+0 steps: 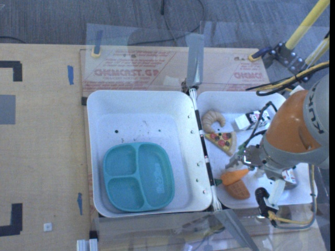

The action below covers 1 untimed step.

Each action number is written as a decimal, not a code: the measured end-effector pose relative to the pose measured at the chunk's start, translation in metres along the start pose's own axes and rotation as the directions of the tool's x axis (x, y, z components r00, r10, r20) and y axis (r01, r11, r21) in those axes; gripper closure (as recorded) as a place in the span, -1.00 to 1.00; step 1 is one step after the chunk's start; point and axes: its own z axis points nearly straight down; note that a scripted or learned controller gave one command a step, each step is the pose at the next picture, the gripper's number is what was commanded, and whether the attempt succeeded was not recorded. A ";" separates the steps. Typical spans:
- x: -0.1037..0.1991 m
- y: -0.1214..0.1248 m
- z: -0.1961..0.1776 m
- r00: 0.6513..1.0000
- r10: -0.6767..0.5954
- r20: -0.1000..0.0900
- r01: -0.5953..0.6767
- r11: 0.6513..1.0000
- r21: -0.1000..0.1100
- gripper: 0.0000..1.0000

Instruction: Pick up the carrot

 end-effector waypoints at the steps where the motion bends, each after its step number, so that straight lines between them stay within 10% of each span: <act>1: -0.003 0.001 -0.010 1.000 0.007 0.001 -0.007 1.000 -0.004 1.00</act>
